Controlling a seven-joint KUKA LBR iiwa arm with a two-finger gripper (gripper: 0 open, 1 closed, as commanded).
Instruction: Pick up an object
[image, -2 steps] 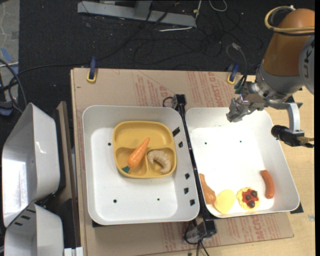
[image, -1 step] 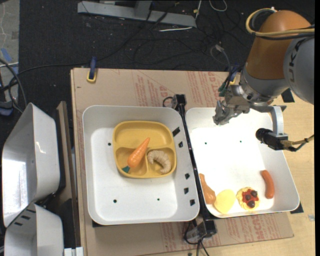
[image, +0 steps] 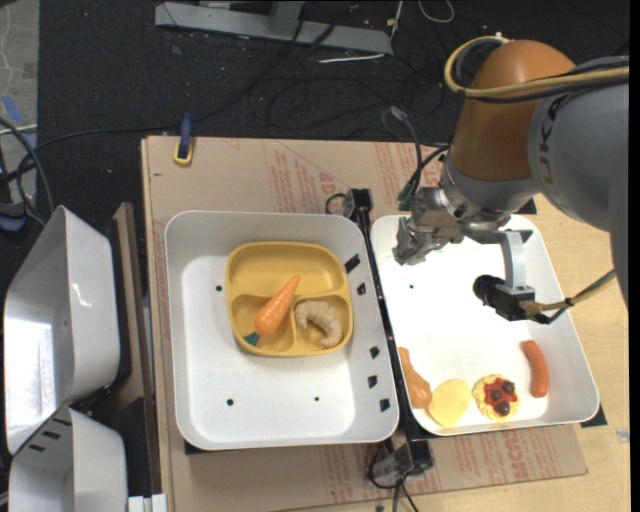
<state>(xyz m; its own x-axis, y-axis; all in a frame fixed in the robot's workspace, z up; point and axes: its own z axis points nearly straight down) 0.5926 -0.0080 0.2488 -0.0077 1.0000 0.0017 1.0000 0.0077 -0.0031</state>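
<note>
My gripper (image: 412, 248) hangs over the far left corner of the right bin (image: 570, 300), with bare white floor under it. Along that bin's near edge lie an orange drumstick-shaped toy (image: 413, 377), a pale yellow disc (image: 450, 402), a small tart with dark berries (image: 496, 395) and a red sausage (image: 538, 367). All of them are well away from the gripper, toward the near side. In the left bin (image: 200, 380) a yellow divided plate (image: 245, 265) holds an orange carrot (image: 277, 305) and a pale shrimp (image: 321, 322).
A black fitting on a grey bracket (image: 503, 296) hangs from the arm over the middle of the right bin. The raised divider between the bins (image: 375, 300) runs just left of the gripper. Cables lie beyond the bench at the back.
</note>
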